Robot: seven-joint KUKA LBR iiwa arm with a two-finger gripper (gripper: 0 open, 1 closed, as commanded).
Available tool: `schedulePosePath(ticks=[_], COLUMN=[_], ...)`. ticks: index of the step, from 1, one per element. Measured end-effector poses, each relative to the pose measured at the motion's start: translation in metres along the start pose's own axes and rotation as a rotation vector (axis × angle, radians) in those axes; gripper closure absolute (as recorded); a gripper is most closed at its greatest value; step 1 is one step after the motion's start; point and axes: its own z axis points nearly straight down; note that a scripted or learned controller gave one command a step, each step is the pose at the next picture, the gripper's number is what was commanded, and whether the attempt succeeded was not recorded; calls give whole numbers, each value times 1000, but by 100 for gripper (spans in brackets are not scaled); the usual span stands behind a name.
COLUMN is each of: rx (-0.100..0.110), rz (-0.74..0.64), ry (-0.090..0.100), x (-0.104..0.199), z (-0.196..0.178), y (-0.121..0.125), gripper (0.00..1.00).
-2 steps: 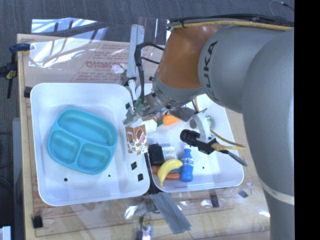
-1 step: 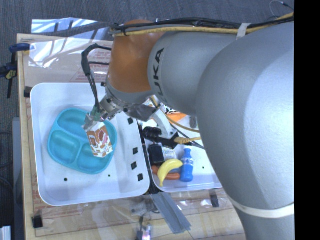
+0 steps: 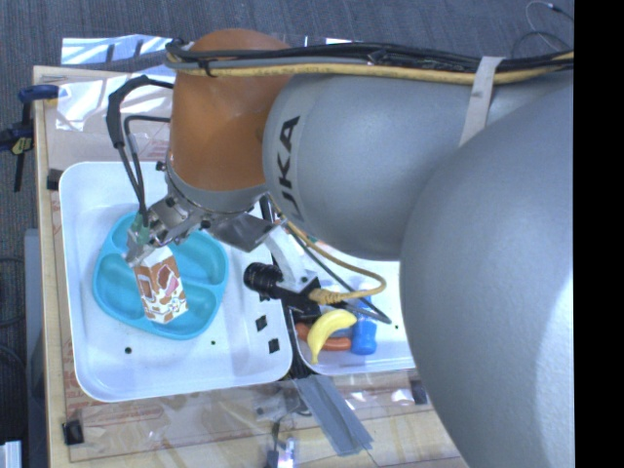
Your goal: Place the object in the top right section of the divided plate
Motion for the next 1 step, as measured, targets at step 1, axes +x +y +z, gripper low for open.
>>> schedulePosePath(ticks=[1], rx=[-2], rz=[-89], ry=[-1], x=[42], z=[-53], y=[-7], gripper=[100])
